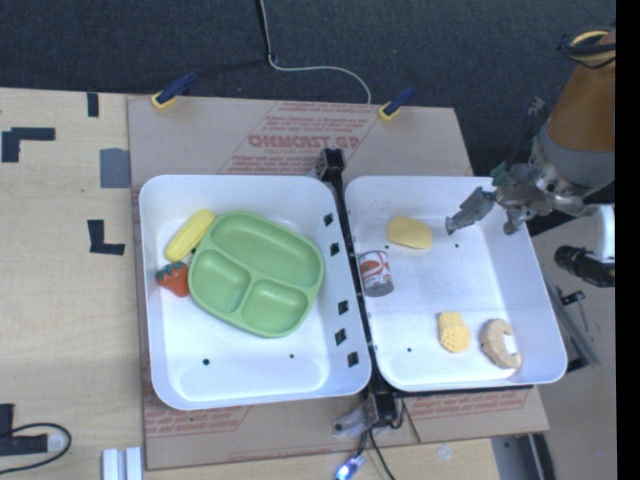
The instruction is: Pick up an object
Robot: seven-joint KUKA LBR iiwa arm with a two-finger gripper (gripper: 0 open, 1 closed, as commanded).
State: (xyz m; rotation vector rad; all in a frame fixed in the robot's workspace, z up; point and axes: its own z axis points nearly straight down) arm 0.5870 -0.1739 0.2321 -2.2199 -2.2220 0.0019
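From above, the wooden worktop (60, 268) carries two shallow white bins side by side. The left bin (240, 373) holds a green plastic tray with three parts (255, 273), a yellow toy corn cob (190, 233) touching its edge, and a small red toy (174, 280) beside it. The right bin (430, 298) holds a yellow lemon-shaped toy (410, 233), a small red and white can (374, 273), a little yellow corn piece (453, 333) and a tan curled pastry toy (497, 343). The gripper (485, 211) hangs over the right bin's far corner, near the lemon toy, spread apart and holding nothing.
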